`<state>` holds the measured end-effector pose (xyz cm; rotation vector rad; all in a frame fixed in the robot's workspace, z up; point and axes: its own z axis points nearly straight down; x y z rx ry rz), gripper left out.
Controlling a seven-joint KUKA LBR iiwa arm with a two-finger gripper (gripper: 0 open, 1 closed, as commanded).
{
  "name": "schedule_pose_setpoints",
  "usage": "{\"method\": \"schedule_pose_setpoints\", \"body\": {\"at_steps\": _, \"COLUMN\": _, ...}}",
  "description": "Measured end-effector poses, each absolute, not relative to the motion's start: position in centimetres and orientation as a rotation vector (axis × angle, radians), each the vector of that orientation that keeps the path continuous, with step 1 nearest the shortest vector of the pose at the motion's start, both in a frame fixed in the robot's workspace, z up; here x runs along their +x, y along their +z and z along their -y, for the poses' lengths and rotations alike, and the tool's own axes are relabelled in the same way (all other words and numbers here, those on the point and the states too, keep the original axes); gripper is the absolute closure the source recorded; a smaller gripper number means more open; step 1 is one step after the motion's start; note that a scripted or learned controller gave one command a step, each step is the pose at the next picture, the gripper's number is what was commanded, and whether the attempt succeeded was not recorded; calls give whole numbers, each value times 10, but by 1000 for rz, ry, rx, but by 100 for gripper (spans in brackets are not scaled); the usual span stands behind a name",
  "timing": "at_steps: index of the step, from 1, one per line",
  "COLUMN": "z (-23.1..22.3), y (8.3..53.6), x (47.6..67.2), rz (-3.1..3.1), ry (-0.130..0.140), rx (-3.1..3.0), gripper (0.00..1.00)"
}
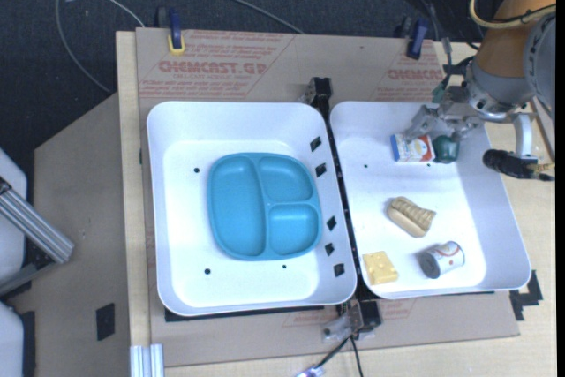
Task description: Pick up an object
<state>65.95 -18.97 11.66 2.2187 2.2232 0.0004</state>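
Note:
My gripper [444,128] hangs over the far end of the right bin [494,216], below the grey and orange arm [512,49]. Directly under it lie a white packet with red and blue print [411,147] and a small dark green object [447,149]. Whether the gripper touches either one I cannot tell. Further toward the front of the same bin sit a tan ridged piece [411,216], a yellow cheese-like block [380,267] and a small grey and white can with a red mark [440,260].
The left bin [177,216] holds a blue divided plate [263,205]. Black clips [325,190] line the seam between the bins. Blue clamps [176,29] hold the cardboard sheet at the back. Cables trail over the dark floor beyond.

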Motion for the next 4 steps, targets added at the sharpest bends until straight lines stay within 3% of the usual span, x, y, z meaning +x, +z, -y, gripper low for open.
{"method": "schedule_pose_setpoints", "body": {"at_steps": 1, "z": 190, "y": 134, "x": 662, "rz": -2219, "ry": 9, "rx": 2211, "gripper": 100}}
{"method": "schedule_pose_setpoints", "body": {"at_steps": 3, "z": 181, "y": 243, "x": 660, "rz": -2218, "ry": 7, "rx": 2215, "gripper": 100}}
{"method": "schedule_pose_setpoints", "body": {"at_steps": 4, "z": 124, "y": 252, "x": 653, "rz": -2230, "ry": 3, "rx": 2216, "gripper": 100}}
